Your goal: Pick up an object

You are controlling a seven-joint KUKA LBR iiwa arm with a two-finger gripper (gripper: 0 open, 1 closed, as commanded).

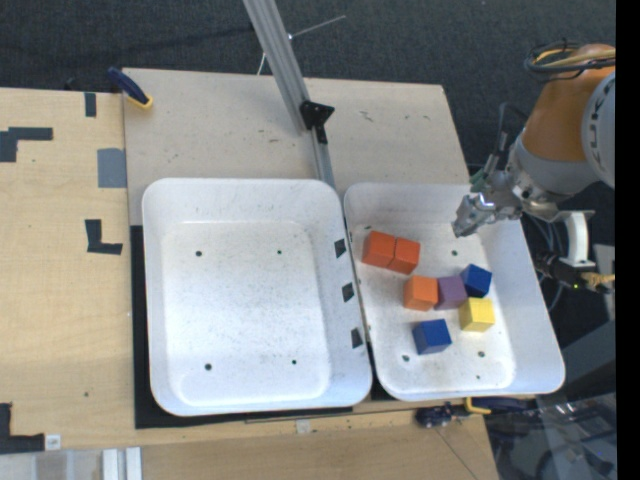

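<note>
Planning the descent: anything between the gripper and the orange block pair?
No: the camera view shows bare white bin floor between the gripper and the orange block pair.

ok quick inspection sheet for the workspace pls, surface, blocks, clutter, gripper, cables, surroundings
surface: wooden bench bearing the left bin and right bin, side by side
job's things: all in the right bin: long orange block, small orange block, purple block, upper blue block, yellow block, lower blue block
clutter: blue and yellow clamp at the bench's far edge
grippers: gripper over the right bin's far right part, nothing between its fingers; open or shut too small to tell
cables: bundle along the wrist
surroundings: slanted metal pole, dark carpet
</note>
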